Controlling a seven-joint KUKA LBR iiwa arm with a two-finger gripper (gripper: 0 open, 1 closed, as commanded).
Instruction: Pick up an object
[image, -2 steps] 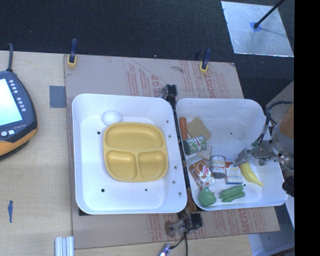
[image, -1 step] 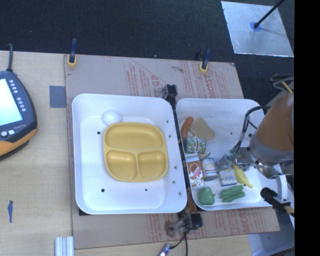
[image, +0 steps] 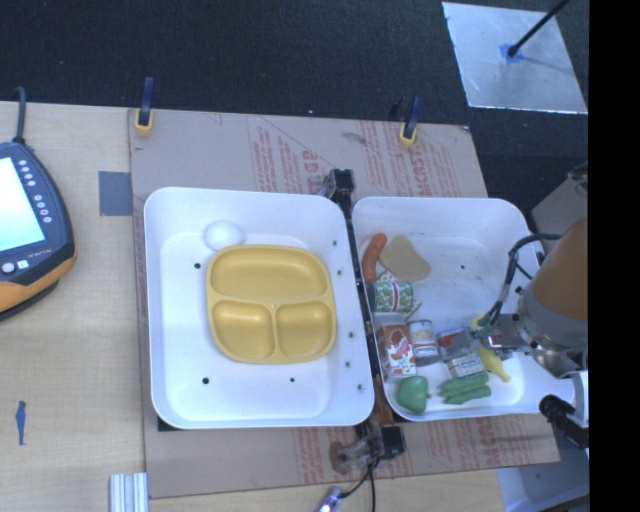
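Observation:
The right bin (image: 470, 255) holds several small items: an orange sausage (image: 373, 256), a tan bread slice (image: 404, 260), a green-and-white can (image: 392, 295), a red carton (image: 398, 352), a small tin (image: 423, 341), a green pepper (image: 411, 393), green beans (image: 466, 388) and a yellow banana-like piece (image: 493, 363). My gripper (image: 500, 335) hangs low at the bin's right side, just above the yellow piece. The grey wrist and cables hide how it stands. I see nothing held in it.
The left bin (image: 160, 300) carries a yellow divided plate (image: 270, 302) and a small white round object (image: 223, 235). A teach pendant (image: 25, 225) lies at the far left. Clamps (image: 145, 108) (image: 409, 122) pin the cardboard at the back.

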